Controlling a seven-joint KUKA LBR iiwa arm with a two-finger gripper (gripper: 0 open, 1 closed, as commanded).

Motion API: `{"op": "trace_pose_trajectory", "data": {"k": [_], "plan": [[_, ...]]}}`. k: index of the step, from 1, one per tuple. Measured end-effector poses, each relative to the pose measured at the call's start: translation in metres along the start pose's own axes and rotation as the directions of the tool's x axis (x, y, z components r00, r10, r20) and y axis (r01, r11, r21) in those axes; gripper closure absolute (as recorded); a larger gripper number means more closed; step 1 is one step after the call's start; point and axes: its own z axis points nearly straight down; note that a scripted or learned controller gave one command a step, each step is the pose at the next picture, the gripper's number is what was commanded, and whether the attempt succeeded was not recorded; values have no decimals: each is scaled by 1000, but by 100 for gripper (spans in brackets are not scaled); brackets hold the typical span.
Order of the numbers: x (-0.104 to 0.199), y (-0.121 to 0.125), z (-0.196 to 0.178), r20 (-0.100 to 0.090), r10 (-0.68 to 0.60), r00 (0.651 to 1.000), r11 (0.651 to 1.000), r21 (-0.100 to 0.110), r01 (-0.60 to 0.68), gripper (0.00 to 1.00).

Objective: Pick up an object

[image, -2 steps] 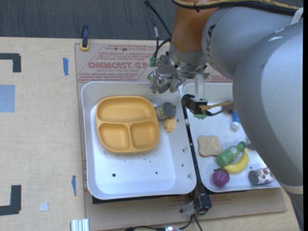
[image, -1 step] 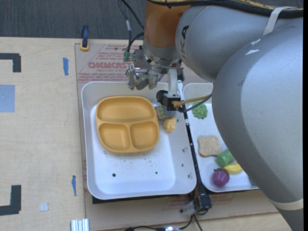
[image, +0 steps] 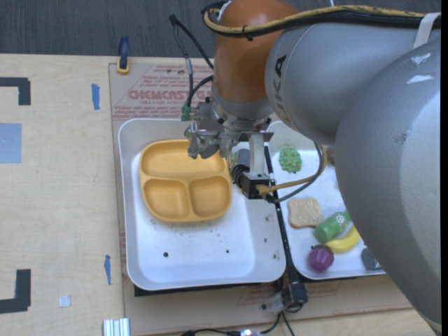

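Observation:
A yellow divided plate (image: 183, 181) with three compartments lies in the left white bin (image: 203, 257), toward its back. My gripper (image: 205, 146) hangs over the plate's back right rim, at the edge of the large rear compartment. The wrist and cabling hide its tips, and nothing shows in its grasp. In the right bin (image: 308, 275) lie a green bumpy ball (image: 290, 160), a slice of toast (image: 304, 212), a green vegetable (image: 332, 226), a yellow banana (image: 344, 241) and a purple fruit (image: 320, 258).
The grey arm with its orange band (image: 252, 40) covers the back of the right bin and most of the view's right. A black cable (image: 281, 222) runs along the divide between the bins. A grey item (image: 369, 259) peeks out by the arm.

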Motion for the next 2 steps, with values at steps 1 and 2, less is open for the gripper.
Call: {"op": "trace_pose_trajectory", "data": {"k": [1,2], "plan": [[-26,-98,48,0,3,1000,1000,1,-3,100],[-113,-118,44,0,4,1000,1000,-1,-4,100]]}}
